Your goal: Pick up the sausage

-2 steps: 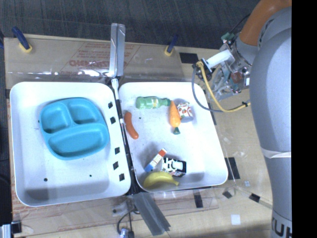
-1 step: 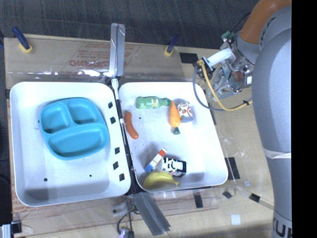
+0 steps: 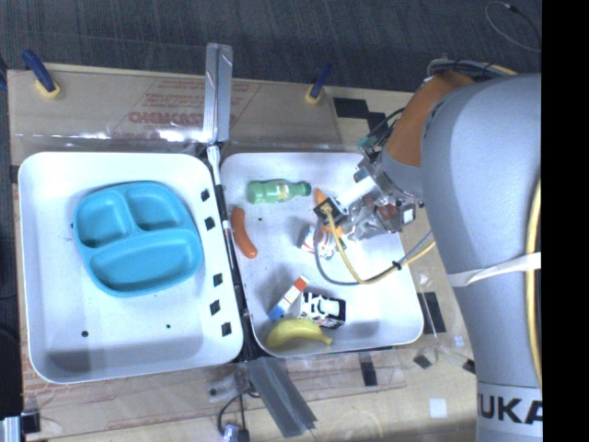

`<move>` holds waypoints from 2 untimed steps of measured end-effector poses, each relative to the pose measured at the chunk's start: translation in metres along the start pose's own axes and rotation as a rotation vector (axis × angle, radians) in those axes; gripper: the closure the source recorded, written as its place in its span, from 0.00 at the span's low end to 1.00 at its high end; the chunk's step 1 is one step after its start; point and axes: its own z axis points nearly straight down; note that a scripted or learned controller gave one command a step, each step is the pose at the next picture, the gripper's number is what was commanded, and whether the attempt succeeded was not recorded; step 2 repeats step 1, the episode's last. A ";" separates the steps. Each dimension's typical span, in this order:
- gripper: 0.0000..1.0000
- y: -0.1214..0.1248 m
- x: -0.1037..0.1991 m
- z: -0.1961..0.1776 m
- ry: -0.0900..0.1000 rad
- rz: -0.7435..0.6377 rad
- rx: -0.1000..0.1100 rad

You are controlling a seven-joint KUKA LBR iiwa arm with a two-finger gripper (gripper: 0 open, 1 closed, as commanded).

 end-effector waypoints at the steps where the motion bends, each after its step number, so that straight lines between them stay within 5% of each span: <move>1: 1.00 0.011 0.034 0.022 0.003 -0.349 -0.005; 2: 1.00 0.011 0.034 0.022 0.003 -0.349 -0.005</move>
